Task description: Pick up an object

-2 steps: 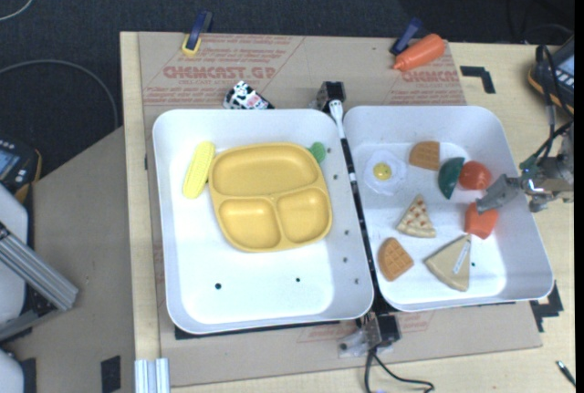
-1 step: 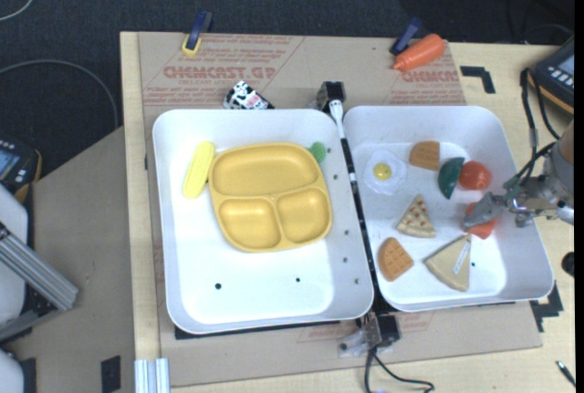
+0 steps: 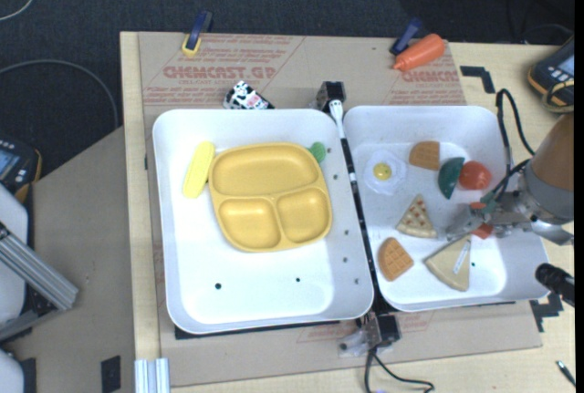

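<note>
Claw [image 3: 482, 222] hangs low in the right bin [image 3: 484, 119], cheese wedge [image 3: 453, 263] just below-left of it, tip pointing up toward it. Can't tell its state.

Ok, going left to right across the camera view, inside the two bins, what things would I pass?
Yellow corn-like piece → yellow divided tray → small green piece → fried egg → waffle wedge → cheese-like wedge → pincer.
</note>
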{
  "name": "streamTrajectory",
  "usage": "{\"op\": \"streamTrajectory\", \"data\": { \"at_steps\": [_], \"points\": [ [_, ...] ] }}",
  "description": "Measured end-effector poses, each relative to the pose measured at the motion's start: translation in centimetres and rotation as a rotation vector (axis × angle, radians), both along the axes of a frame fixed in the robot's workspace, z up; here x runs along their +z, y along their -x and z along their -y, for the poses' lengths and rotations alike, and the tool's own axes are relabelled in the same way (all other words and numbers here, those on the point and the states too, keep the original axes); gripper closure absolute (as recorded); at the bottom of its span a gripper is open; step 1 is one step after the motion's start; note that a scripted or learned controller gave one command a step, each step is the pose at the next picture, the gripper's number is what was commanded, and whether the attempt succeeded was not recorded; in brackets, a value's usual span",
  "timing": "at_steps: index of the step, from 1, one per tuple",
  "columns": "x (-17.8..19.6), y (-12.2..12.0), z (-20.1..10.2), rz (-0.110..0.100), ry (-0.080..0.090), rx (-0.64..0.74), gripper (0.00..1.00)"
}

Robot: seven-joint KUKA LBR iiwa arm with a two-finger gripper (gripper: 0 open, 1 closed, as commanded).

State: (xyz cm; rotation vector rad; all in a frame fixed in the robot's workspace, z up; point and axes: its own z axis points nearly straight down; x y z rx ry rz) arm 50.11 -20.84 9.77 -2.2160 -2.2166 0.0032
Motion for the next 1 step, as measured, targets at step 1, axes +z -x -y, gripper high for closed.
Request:
{"op": "streamTrajectory", "data": {
  "at_steps": [1],
  "points": [
    [-1.41, 0.03, -0.09, 0.002, 0.001, 0.0, 0.0]
  ]
}}
